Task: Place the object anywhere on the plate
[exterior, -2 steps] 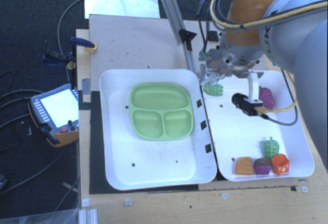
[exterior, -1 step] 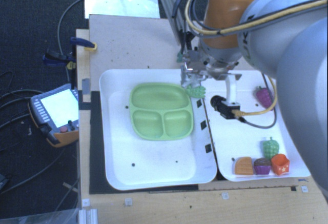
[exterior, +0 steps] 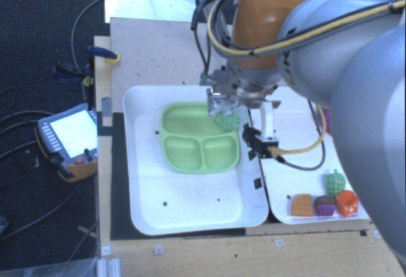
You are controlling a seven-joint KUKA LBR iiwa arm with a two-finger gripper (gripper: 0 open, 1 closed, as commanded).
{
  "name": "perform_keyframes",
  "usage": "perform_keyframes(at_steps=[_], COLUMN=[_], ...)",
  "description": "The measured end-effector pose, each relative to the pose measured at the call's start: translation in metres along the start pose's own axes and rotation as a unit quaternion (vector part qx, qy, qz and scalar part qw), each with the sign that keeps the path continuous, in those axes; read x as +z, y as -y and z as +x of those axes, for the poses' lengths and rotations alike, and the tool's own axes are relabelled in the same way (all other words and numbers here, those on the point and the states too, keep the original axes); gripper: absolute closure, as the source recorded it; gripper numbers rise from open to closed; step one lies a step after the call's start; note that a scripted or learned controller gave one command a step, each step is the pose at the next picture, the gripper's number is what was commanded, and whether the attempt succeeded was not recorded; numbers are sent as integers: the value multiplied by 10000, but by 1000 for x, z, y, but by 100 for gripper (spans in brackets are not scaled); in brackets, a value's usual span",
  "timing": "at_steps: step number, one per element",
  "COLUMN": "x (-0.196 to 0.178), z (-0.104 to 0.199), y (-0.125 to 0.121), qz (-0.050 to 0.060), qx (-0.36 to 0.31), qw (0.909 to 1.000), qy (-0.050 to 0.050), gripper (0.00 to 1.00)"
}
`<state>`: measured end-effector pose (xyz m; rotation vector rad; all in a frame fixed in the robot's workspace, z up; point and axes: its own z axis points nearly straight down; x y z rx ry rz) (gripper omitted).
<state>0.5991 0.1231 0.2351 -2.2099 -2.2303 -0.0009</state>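
While a handheld pendant (exterior: 68, 141) is lying off to the left of the tabletop (exterior: 158, 47), the left white bin (exterior: 149, 206) is holding a smooth, light-green plastic plate (exterior: 190, 149) with three moulded compartments. The grey arm (exterior: 342, 47) is reaching in from the right, wrist pointing down, its jaws (exterior: 223, 112) pinching a small bumpy green object (exterior: 228, 121) right over the plate's upper right rim. In the right bin (exterior: 298, 136), toy foods (exterior: 323, 201) in orange, purple, green and red are sitting clustered together.

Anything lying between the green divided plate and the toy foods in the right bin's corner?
Camera view: bare white bin floor, then the bins' adjoining rims, separate green divided plate from toy foods.
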Motion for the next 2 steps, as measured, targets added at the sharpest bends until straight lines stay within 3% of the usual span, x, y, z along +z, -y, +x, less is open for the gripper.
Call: perform_keyframes(at_steps=[1,2], x=[5,5], z=[52,49], y=[9,8], qz=[-6,-6], qx=[-4,23], qw=[10000,10000], qy=[-3,4], gripper=[100,0])
